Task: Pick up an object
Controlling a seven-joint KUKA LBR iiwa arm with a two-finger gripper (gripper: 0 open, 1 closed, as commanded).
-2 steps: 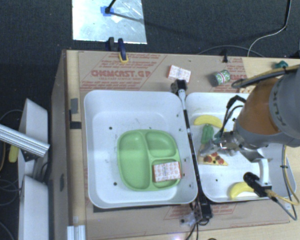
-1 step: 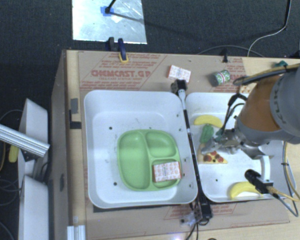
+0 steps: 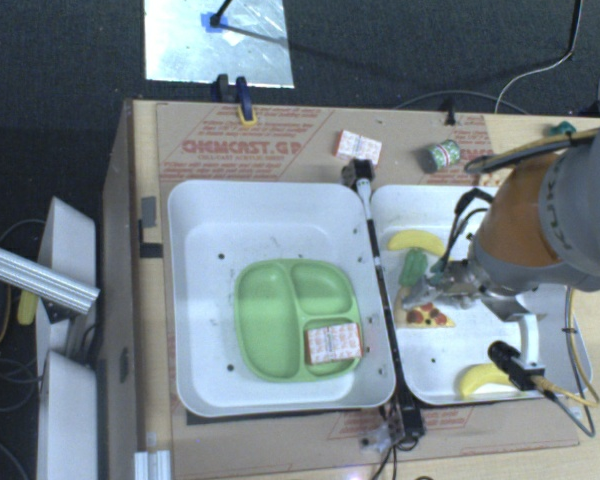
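The right bin point(image 3: 420, 203) holds a yellow banana point(image 3: 417, 240) near its far side. A green pickle-like piece point(image 3: 413, 266) lies just below it, then a toy pizza slice point(image 3: 429, 316), and a second yellow banana point(image 3: 483, 381) sits at the front edge. My gripper point(image 3: 438, 286) hangs low in this bin, between the green piece and the pizza slice and close to both. Nothing can be seen held in it. The grey arm point(image 3: 545, 223) covers the bin's right part.
In the left bin point(image 3: 205, 268) a green divided plate point(image 3: 280, 313) carries a small patterned box point(image 3: 333, 343) in its front right compartment. On the cardboard behind the bins lie another patterned box point(image 3: 358, 147) and a small green can point(image 3: 443, 154).
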